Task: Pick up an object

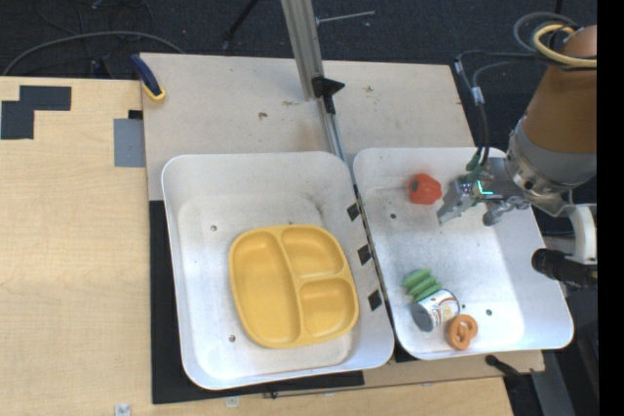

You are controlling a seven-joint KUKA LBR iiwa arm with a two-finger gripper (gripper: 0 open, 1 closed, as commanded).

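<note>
A red tomato-like ball (424, 189) lies in the right bin (531, 331), toward its far side. My gripper (472, 209) hangs over the same bin just right of the ball, its two fingers spread apart with nothing between them. Near the bin's front sit a green piece (421, 283), a small tin can (435, 310) on its side and an orange pretzel-shaped toy (461, 331).
The left bin (195, 209) holds a yellow divided plate (292, 284). An upright aluminium post (300, 24) stands behind the bins. A wooden board (68, 258) lies at the left, and the arm's orange band (565, 102) rises at the right.
</note>
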